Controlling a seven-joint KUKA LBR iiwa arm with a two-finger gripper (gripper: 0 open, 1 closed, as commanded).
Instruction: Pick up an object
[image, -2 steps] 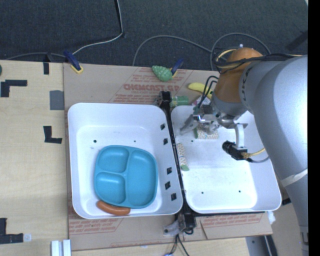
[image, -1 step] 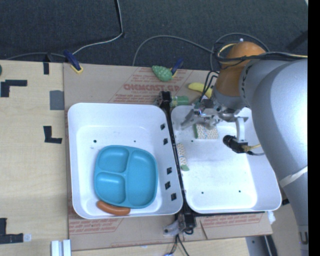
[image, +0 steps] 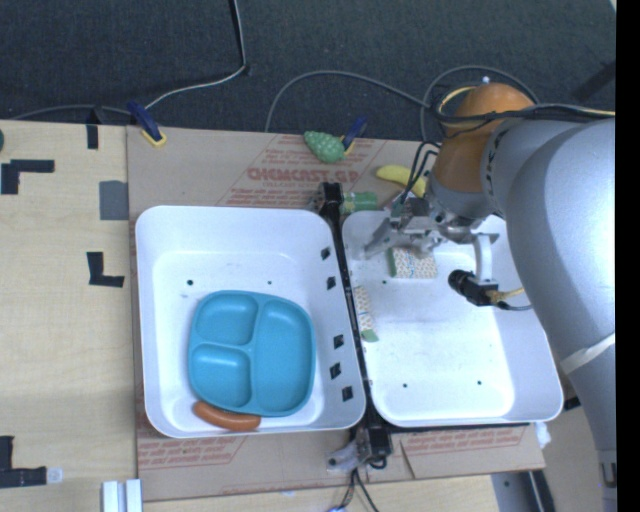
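My gripper (image: 408, 236) hangs over the far left corner of the right bin (image: 470, 400), low above its floor. Just below it in the view lies a small speckled green and pink block (image: 414, 264), touching or nearly touching the gripper's tip. Nothing is visibly lifted. A thin patterned strip (image: 362, 308) lies along the right bin's left wall, with a tiny green bit (image: 370, 336) beside it. In the left bin (image: 165, 240) a blue divided plate (image: 252, 352) lies flat, and an orange sausage (image: 227, 417) rests against its near edge.
The grey arm (image: 560, 230) covers the right bin's far right side. Behind the bins on the cardboard lie a green toy (image: 323, 145) and a yellow piece (image: 396, 175). A black divider (image: 345, 310) runs between the bins. Cables trail along the back.
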